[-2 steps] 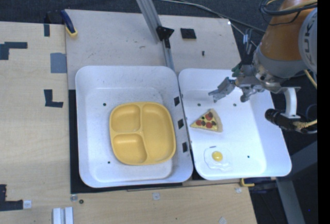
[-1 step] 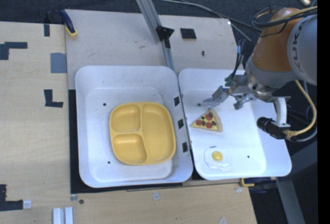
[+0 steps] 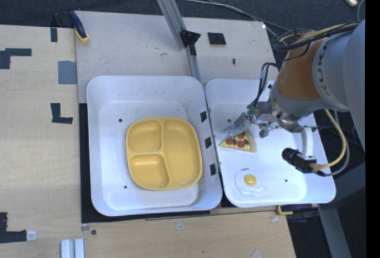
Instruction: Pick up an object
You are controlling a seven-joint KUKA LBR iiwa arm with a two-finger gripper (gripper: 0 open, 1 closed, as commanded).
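Pick not yet done, judging by how things lie. The flat toy pizza slice, yellow crust with red toppings (image 3: 239, 142), rests on the floor of the right-hand shallow white bin (image 3: 309, 191), centre-right of the frame. Nothing is lifted.

The claw (image 3: 248, 120) sits low in the same bin, just up and right of the slice, at the end of the grey arm with the orange band (image 3: 300, 78) that enters from the right of the frame. Its dark tips appear to touch or nearly touch the slice's upper edge (the parts blur together there, so contact is uncertain). Whether the claw is spread or closed cannot be told from this slant, and no object is seen clamped in it.

Other candidates: a flat toy fried egg, white with a yellow yolk (image 3: 250, 181), lies lower in the right bin, near the slice but apart from it. A yellow plastic plate with three compartments (image 3: 164, 153) lies in the left-hand white bin (image 3: 101, 132), left of centre, well apart from the claw.

What is left, by my reading: secure a grip, most likely on the slice, then raise it clear of the bin. A thin flat piece lying flush may be hard to catch.
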